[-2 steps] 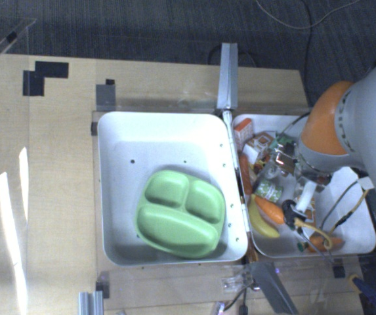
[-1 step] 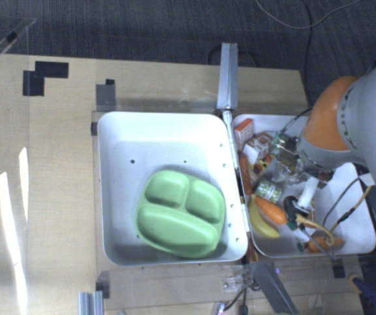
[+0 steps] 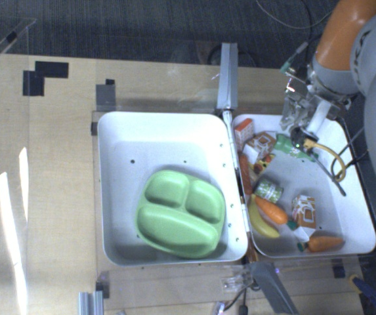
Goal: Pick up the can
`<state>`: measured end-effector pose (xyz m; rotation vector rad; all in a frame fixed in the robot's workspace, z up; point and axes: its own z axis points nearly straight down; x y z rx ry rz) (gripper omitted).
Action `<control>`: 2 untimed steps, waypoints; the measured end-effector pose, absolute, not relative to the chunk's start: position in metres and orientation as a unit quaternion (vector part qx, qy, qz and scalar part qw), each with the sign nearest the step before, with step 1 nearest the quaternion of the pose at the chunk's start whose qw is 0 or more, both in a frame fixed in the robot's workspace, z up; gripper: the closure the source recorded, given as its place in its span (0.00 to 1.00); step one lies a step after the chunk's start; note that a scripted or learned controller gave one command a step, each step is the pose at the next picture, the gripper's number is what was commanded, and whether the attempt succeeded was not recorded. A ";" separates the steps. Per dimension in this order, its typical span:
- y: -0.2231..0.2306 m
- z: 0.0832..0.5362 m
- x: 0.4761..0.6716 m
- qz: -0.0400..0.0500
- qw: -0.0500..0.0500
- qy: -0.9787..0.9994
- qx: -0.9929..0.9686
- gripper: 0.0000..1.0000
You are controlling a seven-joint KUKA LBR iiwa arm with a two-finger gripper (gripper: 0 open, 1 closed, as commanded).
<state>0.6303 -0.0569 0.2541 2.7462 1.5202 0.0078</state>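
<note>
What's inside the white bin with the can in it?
Inside the right bin, beside the can: two carrots, a banana, small cartons and packets. The gripper hangs over its far end. Whatever lies beneath the pile is covered.

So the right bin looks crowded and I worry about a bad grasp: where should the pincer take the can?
The can seems to lie on its side, so I'd come from above and close across its round body. A carrot touches its lower edge, so the pincer likely fits best across the freer sides.
</note>
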 end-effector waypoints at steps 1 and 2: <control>-0.057 0.254 0.630 0.002 0.001 0.485 0.875 0.00; -0.091 0.145 0.585 0.001 0.001 0.531 0.847 0.00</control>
